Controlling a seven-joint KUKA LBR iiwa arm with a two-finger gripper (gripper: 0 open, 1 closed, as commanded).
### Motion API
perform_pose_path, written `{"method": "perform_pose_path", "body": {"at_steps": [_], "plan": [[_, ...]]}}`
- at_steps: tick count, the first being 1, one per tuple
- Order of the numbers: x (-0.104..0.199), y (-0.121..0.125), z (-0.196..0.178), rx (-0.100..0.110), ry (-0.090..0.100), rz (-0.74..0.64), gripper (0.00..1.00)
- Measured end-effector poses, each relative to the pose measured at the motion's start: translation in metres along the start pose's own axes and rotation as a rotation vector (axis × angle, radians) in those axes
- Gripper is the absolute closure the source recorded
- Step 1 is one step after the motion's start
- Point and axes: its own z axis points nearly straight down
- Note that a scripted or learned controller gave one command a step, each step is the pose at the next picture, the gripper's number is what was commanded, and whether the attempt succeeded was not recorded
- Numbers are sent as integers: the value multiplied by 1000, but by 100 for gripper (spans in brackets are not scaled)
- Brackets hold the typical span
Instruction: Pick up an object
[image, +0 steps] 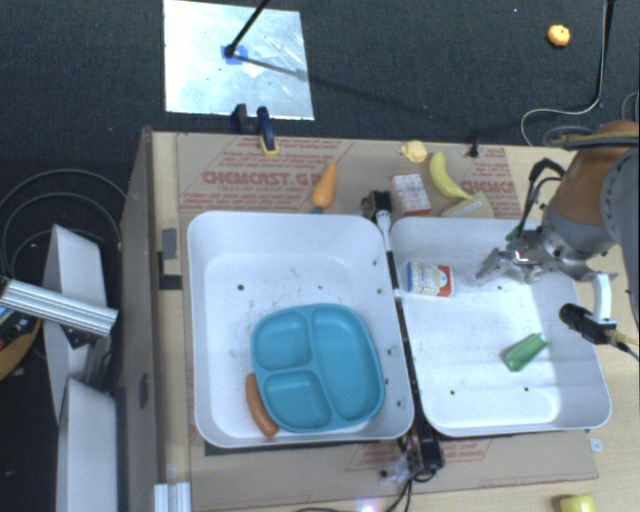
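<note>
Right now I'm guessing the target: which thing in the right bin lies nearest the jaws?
The small white carton, left of the gripper; the green object lies farther, toward the front.

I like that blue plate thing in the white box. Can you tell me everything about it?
The blue tray is a light blue, plastic-looking plate with rounded corners and three sunken sections: two on top, one wide below. It lies flat, slightly turned, in the left bin, near the front. Nothing sits in it. An orange sausage-shaped toy lies against its lower left edge.
</note>
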Motion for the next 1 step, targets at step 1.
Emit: {"method": "perform_pose_path", "body": {"at_steps": [1], "plan": [[-2, -81, -79, 13, 5, 10, 0]]}}
